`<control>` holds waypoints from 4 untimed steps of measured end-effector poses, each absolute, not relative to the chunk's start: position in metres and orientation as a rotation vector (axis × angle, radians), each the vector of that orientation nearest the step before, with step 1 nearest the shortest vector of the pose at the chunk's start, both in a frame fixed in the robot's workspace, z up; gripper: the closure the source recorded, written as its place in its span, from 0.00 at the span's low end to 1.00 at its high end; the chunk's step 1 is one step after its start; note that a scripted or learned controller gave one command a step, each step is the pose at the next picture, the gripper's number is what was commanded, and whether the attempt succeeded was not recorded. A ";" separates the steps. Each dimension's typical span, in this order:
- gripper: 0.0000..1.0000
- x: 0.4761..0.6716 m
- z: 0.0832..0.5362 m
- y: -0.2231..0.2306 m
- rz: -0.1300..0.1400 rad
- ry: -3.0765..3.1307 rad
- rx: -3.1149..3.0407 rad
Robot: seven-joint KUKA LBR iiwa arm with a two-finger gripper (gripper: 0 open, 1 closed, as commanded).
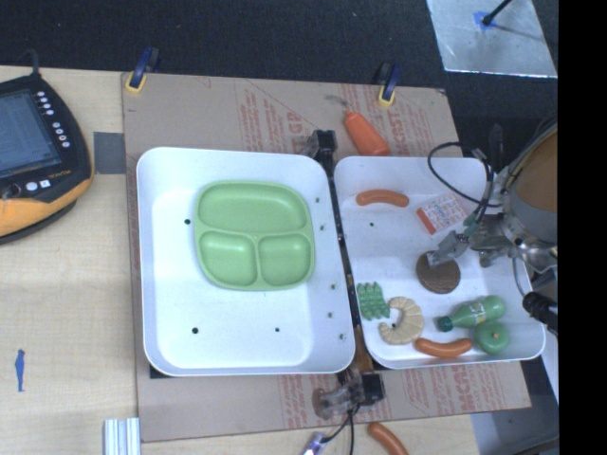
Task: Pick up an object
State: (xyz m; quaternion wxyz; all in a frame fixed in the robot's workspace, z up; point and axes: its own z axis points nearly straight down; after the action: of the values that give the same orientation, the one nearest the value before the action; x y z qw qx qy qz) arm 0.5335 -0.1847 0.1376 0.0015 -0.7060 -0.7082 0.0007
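Where the right bin (398, 171) lies, end effector (438, 256) over brown disc (438, 276)

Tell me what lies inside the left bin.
The left bin holds a green divided plate, one long compartment above two smaller ones, all bare. A few dark dots mark the bin floor. Whatever is beneath the plate is covered.

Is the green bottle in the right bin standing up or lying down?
Lying down. The green bottle rests on its side on the right bin floor, neck pointing left.
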 end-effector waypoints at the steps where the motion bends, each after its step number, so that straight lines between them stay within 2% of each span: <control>1: 0.00 0.520 0.091 -0.164 0.005 -2.225 -2.213; 2: 1.00 0.521 0.102 -0.165 0.007 -2.229 -2.211; 3: 0.00 0.520 0.102 -0.165 0.008 -2.230 -2.209; 4: 0.00 0.605 0.092 -0.168 0.002 -2.223 -2.217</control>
State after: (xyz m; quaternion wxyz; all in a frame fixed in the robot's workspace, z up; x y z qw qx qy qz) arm 0.6047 -0.1681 0.0918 0.0011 -0.7061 -0.7082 0.0006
